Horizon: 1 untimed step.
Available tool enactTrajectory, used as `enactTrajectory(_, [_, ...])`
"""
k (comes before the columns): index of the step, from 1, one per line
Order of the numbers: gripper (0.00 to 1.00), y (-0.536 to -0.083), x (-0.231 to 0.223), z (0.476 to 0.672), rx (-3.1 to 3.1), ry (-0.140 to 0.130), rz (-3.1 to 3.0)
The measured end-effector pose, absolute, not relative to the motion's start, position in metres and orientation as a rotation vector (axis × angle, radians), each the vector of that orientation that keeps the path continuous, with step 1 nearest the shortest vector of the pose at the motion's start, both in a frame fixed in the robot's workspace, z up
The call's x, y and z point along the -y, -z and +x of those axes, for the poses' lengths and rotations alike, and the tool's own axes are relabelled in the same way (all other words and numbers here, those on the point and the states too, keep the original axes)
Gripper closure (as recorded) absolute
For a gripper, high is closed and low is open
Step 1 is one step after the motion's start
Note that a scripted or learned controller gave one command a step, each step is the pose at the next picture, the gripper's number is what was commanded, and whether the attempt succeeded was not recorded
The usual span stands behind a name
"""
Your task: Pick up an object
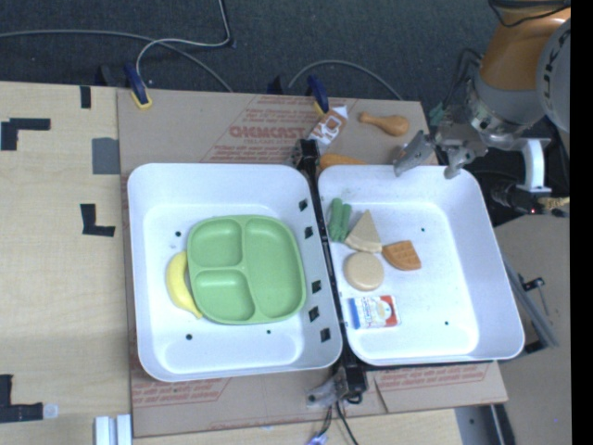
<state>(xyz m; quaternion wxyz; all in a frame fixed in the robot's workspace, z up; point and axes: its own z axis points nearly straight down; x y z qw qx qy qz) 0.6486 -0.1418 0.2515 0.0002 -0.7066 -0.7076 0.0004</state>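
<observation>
My gripper [432,158] hangs over the far edge of the right bin [463,341], its two fingers spread apart with nothing between them. Below it in that bin lie a green pod-shaped piece [339,219], a pale wedge [366,232], an orange-brown slice [402,255], a round tan disc [364,271] and a small red and white packet [374,311]. All of them sit toward the bin's left side, apart from the gripper.
The left bin [157,341] holds a green divided plate [246,268] with a yellow banana [178,284] tucked at its left edge. Behind the bins on the cardboard lie a tan wooden piece [384,121] and an orange item [339,159]. Cables run across the back.
</observation>
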Motion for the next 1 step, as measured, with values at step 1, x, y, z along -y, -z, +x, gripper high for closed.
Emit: enactTrajectory(1, [0.0, -0.1633, 0.0994, 0.6043, 2.221, -0.003, -2.217])
